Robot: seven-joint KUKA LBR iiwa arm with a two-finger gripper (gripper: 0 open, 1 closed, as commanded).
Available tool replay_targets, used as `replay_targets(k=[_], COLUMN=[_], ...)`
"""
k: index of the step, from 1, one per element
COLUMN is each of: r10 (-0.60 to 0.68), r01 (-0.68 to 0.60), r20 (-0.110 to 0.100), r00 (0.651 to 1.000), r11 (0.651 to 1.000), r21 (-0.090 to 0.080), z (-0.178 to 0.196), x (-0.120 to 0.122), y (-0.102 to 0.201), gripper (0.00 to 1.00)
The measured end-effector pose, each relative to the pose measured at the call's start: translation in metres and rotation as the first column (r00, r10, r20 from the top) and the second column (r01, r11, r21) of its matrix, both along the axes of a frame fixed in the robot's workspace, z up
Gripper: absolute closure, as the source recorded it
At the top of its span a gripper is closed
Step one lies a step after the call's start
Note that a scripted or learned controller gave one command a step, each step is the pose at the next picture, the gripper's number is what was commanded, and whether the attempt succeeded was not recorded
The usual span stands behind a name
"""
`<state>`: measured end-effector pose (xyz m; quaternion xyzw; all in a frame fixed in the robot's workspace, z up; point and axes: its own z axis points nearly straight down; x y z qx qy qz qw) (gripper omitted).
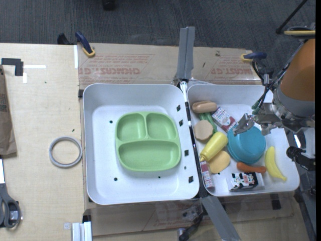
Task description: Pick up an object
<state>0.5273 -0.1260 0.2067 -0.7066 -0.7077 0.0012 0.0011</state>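
The right bin holds several items. A blue bowl sits in its middle. Around the bowl lie a yellow bottle, a round yellow piece, a banana, an orange carrot and a small black-and-white carton. Farther back are a tan bun, a round cookie, a green item and a red-and-white packet. My gripper hangs over the bowl's far rim, open, with nothing between its fingers.
The left bin carries a green divided plate. On the bench to the left lie a grey ring and scissors. A grey post rises behind the wall between the bins. The arm comes in at the right edge.
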Motion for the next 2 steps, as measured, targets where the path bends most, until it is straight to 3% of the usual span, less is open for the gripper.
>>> replay_targets(k=[1,2], r10=[-0.072,-0.027], r01=[0.073,0.028], r20=[0.029,0.04], r00=[0.997,0.999], r11=[0.997,1.0], r21=[-0.006,-0.003], z=[-0.084,-0.094], x=[0.027,0.043], y=[-0.009,-0.032], gripper=[0.0,0.0])
